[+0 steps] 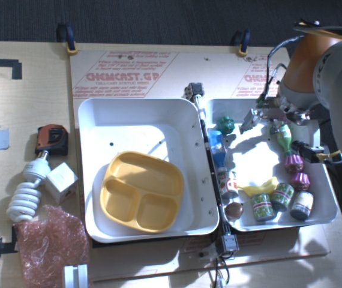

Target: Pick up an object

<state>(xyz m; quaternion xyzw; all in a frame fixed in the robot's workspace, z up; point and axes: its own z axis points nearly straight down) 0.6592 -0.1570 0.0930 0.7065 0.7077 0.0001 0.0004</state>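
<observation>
My tool [266, 114] hangs over the right bin's [324, 218] far end; can't tell its state in this glare. Nearest pick is the green bottle [283, 138], just beside it. Packed toys risk a glancing miss.

Both white bins [183, 110] look like smooth, slightly glossy plastic. The yellow divided tray [141, 191] in the left one is matt plastic. The table [27, 101] is pale, matt board, like wood. At lower left lies a crinkly pink plastic bag [51, 239] beside a glossy white spiral bulb [26, 191]. The arm's orange band [309, 56] shines.
</observation>
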